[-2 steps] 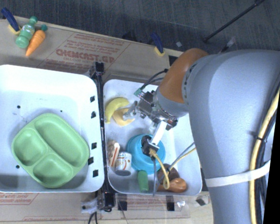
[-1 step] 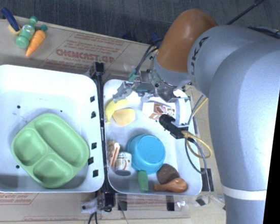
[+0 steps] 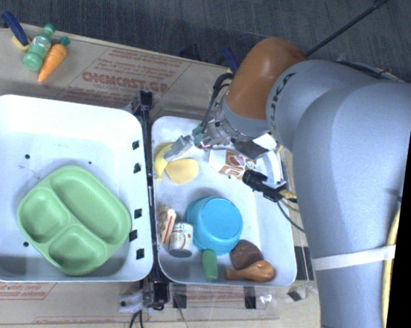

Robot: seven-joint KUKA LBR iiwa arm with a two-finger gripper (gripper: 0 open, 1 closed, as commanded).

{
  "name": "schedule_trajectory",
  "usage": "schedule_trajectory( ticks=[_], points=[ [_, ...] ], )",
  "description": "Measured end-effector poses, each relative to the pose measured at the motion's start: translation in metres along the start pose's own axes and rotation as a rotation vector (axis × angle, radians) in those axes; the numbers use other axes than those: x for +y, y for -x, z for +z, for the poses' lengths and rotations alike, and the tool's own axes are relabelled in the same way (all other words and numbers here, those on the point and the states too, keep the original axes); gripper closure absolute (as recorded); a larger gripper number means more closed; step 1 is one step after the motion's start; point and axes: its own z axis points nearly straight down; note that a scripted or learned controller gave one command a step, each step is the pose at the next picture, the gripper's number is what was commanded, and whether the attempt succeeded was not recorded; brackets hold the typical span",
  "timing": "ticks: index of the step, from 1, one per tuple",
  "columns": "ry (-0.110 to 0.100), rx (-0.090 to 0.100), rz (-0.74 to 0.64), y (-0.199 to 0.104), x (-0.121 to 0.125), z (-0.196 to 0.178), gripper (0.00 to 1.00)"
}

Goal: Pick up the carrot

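Observation:
The carrot [image 3: 51, 61], orange with a green top, lies on the cardboard beyond the far left corner of the left bin [image 3: 16, 116], outside both bins. My gripper [image 3: 182, 147] hangs low over the far left corner of the right bin [image 3: 285, 245], well to the right of the carrot. It is just above a yellow fruit [image 3: 161, 160] and a pale yellow piece [image 3: 182, 171]. Nothing shows in its grasp.
A green bottle [image 3: 36, 51] lies touching the carrot's left side. A green divided plate [image 3: 74, 217] sits in the left bin. The right bin holds a blue bowl [image 3: 215, 223], a small can [image 3: 180, 237], a drumstick [image 3: 250, 263], a green piece [image 3: 209, 264] and a red-and-white packet [image 3: 232, 163].

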Motion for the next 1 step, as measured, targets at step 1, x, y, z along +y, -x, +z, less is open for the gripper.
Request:
schedule_trajectory(
  ticks=[1],
  points=[
    [-0.021,0.007,0.159,-0.0074,-0.0272,0.0101,0.00]
  ],
)
